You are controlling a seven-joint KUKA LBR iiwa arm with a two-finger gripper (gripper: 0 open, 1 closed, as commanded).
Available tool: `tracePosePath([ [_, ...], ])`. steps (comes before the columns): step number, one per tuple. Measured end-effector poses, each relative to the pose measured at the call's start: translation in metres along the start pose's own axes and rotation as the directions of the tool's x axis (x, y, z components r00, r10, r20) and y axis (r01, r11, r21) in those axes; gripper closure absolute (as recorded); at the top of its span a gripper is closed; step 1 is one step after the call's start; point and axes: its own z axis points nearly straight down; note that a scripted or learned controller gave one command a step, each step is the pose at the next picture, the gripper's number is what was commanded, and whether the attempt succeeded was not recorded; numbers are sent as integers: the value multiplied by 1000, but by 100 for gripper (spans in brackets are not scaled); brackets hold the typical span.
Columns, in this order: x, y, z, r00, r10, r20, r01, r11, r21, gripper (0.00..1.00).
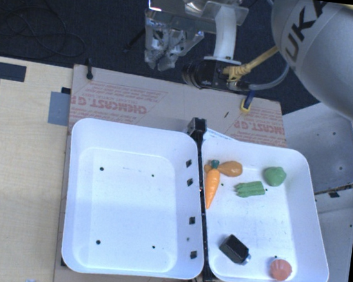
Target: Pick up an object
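Up at the far edge of the view, beyond both bins, the gripper [166,50] hangs over the dark floor behind the bench. It looks like a crumpled silvery mass under a pale mount. Whether it is released or clenched cannot be told from this angle. Nothing is seen in its grasp, and it touches none of the objects. The grey arm [327,41] bulks large in the upper right corner.

All the pickable things lie in the right bin [262,227]. A carrot [210,186], orange with a small green top, lies against the bin's left wall near the far left corner, pointing toward the near edge. Just beside its top rests an orange gourd-shaped piece [230,169], seemingly touching it. A long green piece [250,189] lies near the middle of the far half. A rounder green piece [274,176] sits just beyond it toward the far right corner. A black block [235,249] lies tilted near the near edge, well apart from the vegetables. A pinkish-red round piece [280,269] sits in the near right corner.

The left bin [128,208] adjoins the right one along a dark strip of clips. Both bins rest on a cardboard sheet [143,103] with reversed red lettering.
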Motion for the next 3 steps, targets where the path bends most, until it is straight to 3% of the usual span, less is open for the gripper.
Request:
tracePosePath([
  [1, -1, -69, 13, 1000, 0, -2, 0, 1000, 0, 100],
  [2, -1, -27, -4, 1000, 5, -1, -5, 1000, -5, 100],
  [3, -1, -3, -3, 1000, 5, 0, -5, 1000, -3, 100],
])
